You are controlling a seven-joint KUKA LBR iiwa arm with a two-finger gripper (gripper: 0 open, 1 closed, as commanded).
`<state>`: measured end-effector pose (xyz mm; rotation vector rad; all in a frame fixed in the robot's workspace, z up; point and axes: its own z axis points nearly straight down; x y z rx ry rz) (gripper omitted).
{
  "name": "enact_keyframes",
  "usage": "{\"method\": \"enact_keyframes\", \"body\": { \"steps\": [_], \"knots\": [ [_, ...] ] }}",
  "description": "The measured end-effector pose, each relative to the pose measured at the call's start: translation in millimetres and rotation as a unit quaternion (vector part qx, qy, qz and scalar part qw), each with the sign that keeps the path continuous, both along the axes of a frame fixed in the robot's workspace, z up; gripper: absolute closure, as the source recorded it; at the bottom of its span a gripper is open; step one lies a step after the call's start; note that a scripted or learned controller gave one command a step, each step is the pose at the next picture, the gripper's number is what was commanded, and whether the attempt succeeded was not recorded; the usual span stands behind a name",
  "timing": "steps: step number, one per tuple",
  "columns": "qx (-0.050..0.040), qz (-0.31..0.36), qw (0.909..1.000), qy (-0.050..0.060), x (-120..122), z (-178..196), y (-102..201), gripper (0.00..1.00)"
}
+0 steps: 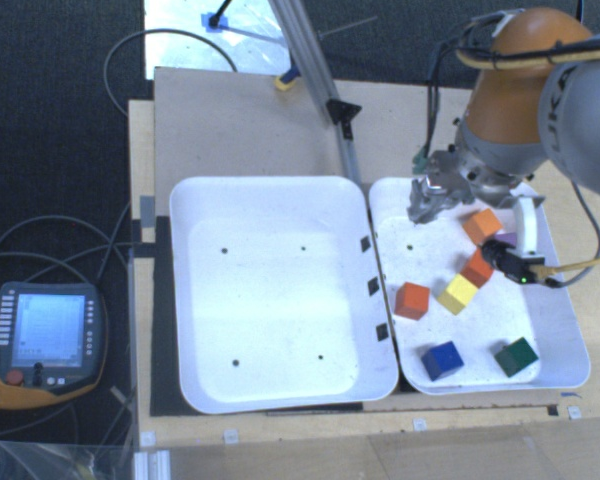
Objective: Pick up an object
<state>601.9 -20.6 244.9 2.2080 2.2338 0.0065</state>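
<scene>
So my gripper (427, 206) is hanging over the far-left corner of the right bin (560, 363), close to the wall it shares with the left bin (195, 298). Honestly can't tell if it's open or closed from this angle, it's just a grey lump under my wrist, and I see nothing in it.

All the blocks sit in the right bin. There's an orange block (481, 226) just right of the gripper, and another orange-red block (477, 268) a bit nearer, with a yellow block (459, 294) touching it at its near-left. A third orange block (412, 300) sits left of the yellow one, apart from it. Along the near side there's a blue block (442, 359) and a green block (516, 356), well apart from each other.

A white attachment with a black cable end (515, 260) hangs off my wrist over the orange blocks. Both bins rest on the counter (250, 128). A teach pendant (42, 340) lies off on the left, on the dark floor.
</scene>
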Motion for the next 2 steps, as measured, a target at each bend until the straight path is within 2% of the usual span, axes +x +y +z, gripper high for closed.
{"method": "enact_keyframes", "body": {
  "steps": [2],
  "knots": [
    [0.0001, 0.0, 1.0, 0.0, 4.8, 7.8, 104.4, 1.0]
  ]
}}
